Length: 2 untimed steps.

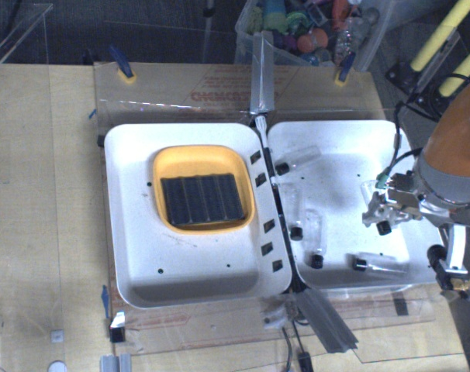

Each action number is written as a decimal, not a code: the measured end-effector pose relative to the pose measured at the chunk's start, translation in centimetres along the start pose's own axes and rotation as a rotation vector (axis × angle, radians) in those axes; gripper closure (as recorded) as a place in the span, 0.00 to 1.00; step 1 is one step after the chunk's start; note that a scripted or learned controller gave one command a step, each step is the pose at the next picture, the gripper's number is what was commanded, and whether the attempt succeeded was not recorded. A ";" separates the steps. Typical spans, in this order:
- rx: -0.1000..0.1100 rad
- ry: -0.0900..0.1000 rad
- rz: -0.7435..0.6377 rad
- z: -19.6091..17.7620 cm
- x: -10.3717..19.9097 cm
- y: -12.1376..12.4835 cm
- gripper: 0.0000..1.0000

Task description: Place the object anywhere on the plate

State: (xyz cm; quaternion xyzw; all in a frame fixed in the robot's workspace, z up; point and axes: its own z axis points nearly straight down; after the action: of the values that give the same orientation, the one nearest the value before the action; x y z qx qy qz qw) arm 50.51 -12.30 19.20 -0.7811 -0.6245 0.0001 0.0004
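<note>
Still at the picking step: pincer (384,214) over right bin (340,149), grip state unclear; next, securing clear object (378,264), carrying to yellow plate (200,160).

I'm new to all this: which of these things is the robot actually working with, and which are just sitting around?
Part of the job:
- yellow plate in the left bin, with a dark ridged slab lying on it
- clear tubes with dark caps in the right bin
- end effector over the right bin

Just lying about:
- box of colourful toys behind the bins
- blue clamps at the cardboard's edge
</note>
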 end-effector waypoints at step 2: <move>-0.002 -0.002 -0.252 -1.4 -4.2 5.4 0.00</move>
State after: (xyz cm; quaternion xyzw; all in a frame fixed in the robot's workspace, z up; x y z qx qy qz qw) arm 54.89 -17.56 20.57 -0.6963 -0.7178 0.0000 -0.0011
